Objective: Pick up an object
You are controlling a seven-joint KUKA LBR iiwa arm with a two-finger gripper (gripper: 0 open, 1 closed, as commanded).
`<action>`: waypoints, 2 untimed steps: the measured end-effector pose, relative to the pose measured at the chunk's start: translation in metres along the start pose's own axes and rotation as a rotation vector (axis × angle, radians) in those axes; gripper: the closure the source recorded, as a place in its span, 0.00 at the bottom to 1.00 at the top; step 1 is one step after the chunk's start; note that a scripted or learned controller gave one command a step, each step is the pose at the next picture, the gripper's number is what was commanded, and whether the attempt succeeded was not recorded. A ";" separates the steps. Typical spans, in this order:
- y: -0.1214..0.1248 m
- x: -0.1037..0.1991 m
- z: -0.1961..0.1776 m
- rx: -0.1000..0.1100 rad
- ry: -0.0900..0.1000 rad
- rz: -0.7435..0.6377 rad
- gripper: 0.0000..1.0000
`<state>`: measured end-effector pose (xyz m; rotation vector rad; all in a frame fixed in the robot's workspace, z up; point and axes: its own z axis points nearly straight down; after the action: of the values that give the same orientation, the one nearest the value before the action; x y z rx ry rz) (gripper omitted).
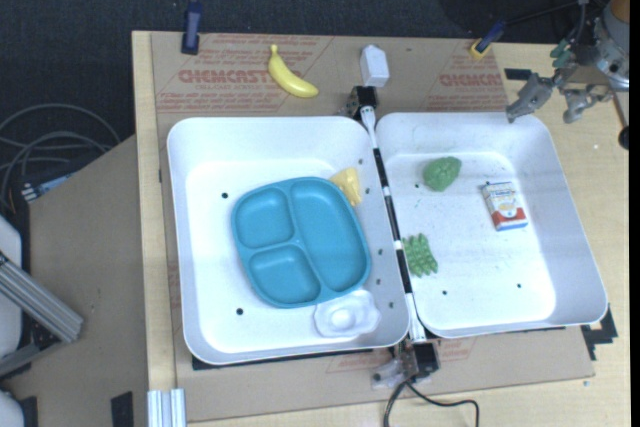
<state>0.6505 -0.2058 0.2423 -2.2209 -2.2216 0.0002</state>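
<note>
My gripper [552, 102] hangs over the far right corner of the right bin [560, 300], its two fingers spread open with nothing between them. Below it in that bin lie a round green lump [441, 173], a small white, orange and blue carton [503, 205] and a green leafy piece [421, 255] by the left wall. All are well apart from the gripper. The left bin [195, 215] holds a blue divided plate [300, 240], a yellow piece [346, 182] at the plate's far right corner, and a white egg-like item [345, 317] near the front wall.
A yellow banana [291, 75] lies on the cardboard bench behind the left bin. A small white block [374, 64] and a clamp sit at the far end of the seam between the bins. Blue clips stand at the bench's far edge.
</note>
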 end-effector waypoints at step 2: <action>-0.036 0.003 0.158 -0.001 0.000 -0.001 0.00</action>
<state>0.6144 -0.2032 0.0844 -2.2212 -2.2232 -0.0010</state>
